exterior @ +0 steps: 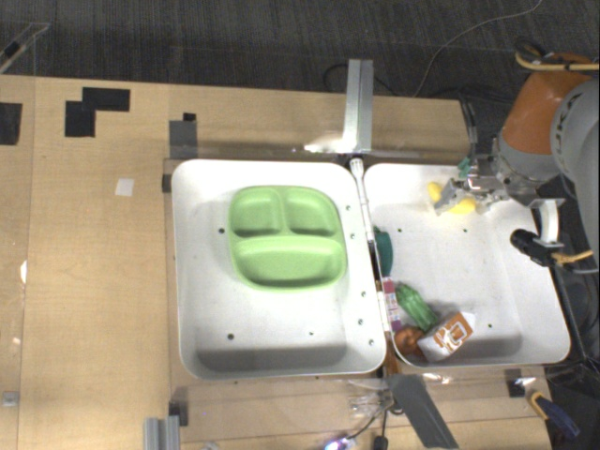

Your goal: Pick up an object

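My gripper [467, 193] hangs low over the far part of the right bin [487, 279], reaching in from the right. A small yellow object [437, 193] lies right under and beside it, partly covered by the gripper's metal parts. I cannot tell whether the yellow object is between the fingers or only next to them. In the bin's near left corner lie a green object [413, 306], a white and orange packet [450, 334] and a brown round thing [405, 341]. A teal item [382, 248] rests against the bin's left wall.
The left bin [202, 279] holds a green divided plate [286, 235] toward its far side. A metal post [360, 111] stands behind the wall between the bins. The arm's orange band [534, 111] sits above the right bin's far right corner.
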`<control>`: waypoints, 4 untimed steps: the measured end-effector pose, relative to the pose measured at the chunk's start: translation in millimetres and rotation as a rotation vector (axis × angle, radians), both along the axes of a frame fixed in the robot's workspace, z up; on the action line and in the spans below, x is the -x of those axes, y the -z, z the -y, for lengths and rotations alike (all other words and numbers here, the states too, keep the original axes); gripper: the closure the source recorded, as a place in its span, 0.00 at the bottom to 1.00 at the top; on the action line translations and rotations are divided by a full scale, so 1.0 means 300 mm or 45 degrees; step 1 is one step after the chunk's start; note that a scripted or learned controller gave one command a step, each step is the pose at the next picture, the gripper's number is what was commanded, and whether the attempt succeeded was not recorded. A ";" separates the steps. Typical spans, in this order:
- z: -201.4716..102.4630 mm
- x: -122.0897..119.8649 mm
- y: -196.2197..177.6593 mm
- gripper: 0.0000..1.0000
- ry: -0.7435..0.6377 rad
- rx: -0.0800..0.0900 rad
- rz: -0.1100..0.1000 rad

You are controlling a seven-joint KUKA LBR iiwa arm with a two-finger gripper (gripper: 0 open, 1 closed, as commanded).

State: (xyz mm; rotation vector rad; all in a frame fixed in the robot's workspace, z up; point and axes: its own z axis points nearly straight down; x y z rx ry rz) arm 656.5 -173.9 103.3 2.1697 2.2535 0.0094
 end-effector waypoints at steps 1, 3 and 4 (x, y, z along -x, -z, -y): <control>-0.408 0.160 -0.277 1.00 0.117 -0.008 -0.010; -0.192 -0.046 -0.230 1.00 -0.022 -0.004 -0.009; -0.193 -0.046 -0.231 0.00 -0.022 -0.004 -0.009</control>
